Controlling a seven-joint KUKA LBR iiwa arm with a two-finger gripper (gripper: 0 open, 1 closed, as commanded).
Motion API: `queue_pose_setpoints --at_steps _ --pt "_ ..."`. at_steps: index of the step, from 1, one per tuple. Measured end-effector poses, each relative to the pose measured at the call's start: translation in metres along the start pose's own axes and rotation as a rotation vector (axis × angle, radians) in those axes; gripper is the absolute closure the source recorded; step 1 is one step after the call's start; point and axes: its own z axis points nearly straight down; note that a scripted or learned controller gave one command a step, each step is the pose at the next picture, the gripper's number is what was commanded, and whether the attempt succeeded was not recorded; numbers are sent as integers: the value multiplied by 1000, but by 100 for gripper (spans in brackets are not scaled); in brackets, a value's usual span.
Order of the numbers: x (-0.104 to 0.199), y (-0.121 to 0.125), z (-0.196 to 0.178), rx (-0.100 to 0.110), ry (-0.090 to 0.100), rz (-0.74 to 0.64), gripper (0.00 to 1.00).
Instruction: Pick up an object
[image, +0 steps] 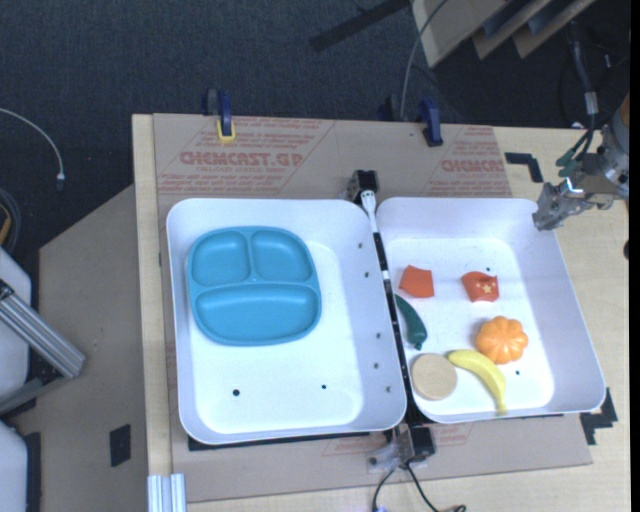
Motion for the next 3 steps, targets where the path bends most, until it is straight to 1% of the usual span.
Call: queue_pose_setpoints --at_steps 1,2,3 --pt "47 -15 16 9 4 -1 100" --pt "102 -28 27 10 5 -3 100" --pt "147 -42 20 9 4 -1 100"
